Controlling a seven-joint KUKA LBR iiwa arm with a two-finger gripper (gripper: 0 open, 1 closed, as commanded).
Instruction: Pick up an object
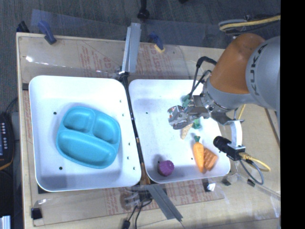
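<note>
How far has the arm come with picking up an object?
Nothing looks picked yet. The two-finger gripper hangs over the right white bin, near a pale beige piece. The orange toy carrot and purple round toy lie on the floor of that bin. Grasping and lifting remain.

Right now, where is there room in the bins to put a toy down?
The right bin is bare along its left side, above the purple ball. It is crowded near the gripper and carrot. The left bin has bare rim around the blue tray.
</note>
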